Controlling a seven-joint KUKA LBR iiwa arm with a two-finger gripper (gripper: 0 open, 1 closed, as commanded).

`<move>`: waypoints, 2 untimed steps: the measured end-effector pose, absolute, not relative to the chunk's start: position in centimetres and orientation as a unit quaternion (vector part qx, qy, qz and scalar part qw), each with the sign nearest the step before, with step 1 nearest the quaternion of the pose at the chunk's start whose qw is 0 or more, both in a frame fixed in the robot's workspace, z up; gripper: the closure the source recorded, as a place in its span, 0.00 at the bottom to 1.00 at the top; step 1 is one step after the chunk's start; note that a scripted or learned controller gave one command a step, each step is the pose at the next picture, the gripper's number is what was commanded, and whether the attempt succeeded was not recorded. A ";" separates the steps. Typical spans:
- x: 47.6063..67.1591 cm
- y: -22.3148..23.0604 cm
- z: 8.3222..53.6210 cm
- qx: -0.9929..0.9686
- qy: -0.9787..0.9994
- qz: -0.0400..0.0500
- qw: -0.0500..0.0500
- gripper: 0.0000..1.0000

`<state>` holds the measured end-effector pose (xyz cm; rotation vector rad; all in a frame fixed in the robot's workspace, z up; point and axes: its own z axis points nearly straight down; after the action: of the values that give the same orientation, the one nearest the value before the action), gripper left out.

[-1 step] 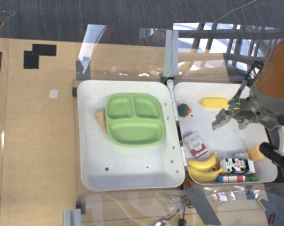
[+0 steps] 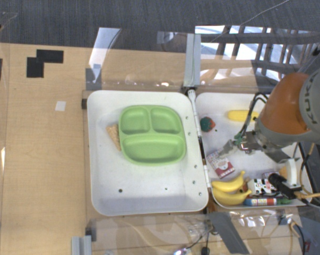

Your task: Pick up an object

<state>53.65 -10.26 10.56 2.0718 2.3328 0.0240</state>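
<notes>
My gripper [image 2: 238, 142] reaches into the middle of the right bin [image 2: 223, 102], under the arm's orange band [image 2: 282, 108]. Just to its lower left lies a red and white packet [image 2: 222, 164]. A small red and green fruit-like ball [image 2: 206, 124] sits to its upper left, near the divider. A yellow object [image 2: 239, 115] lies behind the gripper, partly covered by the arm. A bunch of yellow bananas [image 2: 230, 189] rests at the bin's front. I see nothing held in the gripper.
The left bin [image 2: 144, 195] holds a green divided plate [image 2: 151, 134] with a tan wafer-like piece [image 2: 114, 136] at its left side. Markers and small printed items [image 2: 266, 193] crowd the right bin's front right corner. Cables run beside the arm.
</notes>
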 end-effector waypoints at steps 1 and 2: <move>66.5 -11.2 10.4 0.573 0.819 0.004 0.011 0.00; 66.5 -11.2 10.4 0.573 0.819 0.004 0.011 0.00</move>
<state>66.53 -11.20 10.42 1.7878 2.5553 0.0126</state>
